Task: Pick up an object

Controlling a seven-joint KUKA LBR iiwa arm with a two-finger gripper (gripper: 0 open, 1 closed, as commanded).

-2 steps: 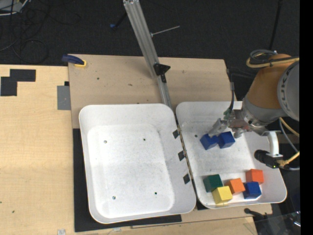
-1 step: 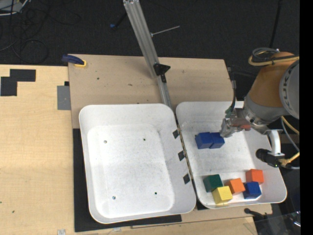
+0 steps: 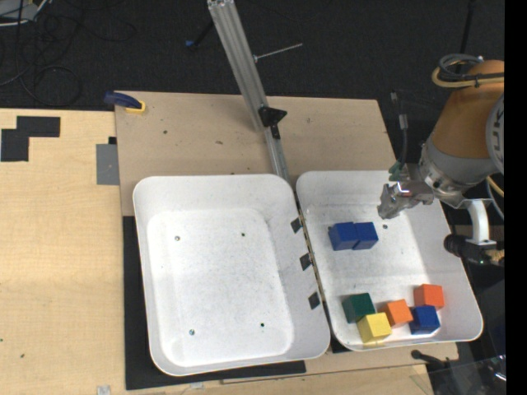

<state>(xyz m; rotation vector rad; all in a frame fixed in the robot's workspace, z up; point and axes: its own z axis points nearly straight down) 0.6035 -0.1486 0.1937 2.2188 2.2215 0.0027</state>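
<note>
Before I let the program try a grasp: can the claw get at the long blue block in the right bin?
Probably yes. The claw hangs over the right bin, just up and right of the long blue block. That block lies alone on bare bin floor, apart from the cluster of small blocks near the front edge.

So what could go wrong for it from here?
The gripper sits above and to the right of the long blue block, so a straight drop would likely miss it. The other blocks, green, yellow, orange, red-orange and small blue, crowd the right bin's near corner, where a grab may nudge neighbours or catch two.
</note>
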